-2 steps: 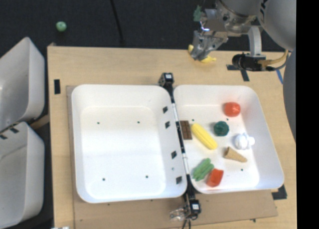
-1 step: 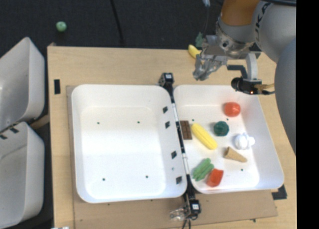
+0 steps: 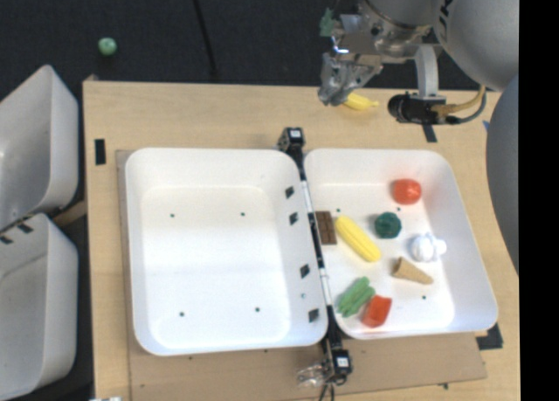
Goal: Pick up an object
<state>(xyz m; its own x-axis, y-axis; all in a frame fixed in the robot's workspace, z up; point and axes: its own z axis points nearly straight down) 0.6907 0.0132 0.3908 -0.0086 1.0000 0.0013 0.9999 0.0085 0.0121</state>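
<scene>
My gripper (image 3: 339,93) hangs high above the bench's far edge, behind the right bin (image 3: 445,172). A small yellow object (image 3: 360,102) sticks out to the right from between its fingertips, and the fingers are shut on it. In the right bin lie a yellow corn cob (image 3: 358,238), a red tomato (image 3: 405,190), a dark green round piece (image 3: 388,224), a white and blue object (image 3: 424,248), a tan wedge (image 3: 410,271), a green vegetable (image 3: 355,296), a red piece (image 3: 377,310) and a brown block (image 3: 325,227).
The left bin (image 3: 140,216) sits beside the right one, with a black-clipped divider (image 3: 306,216) where they meet. White containers (image 3: 35,146) stand off the bench at the left. A small green ball (image 3: 106,44) lies on the dark floor beyond.
</scene>
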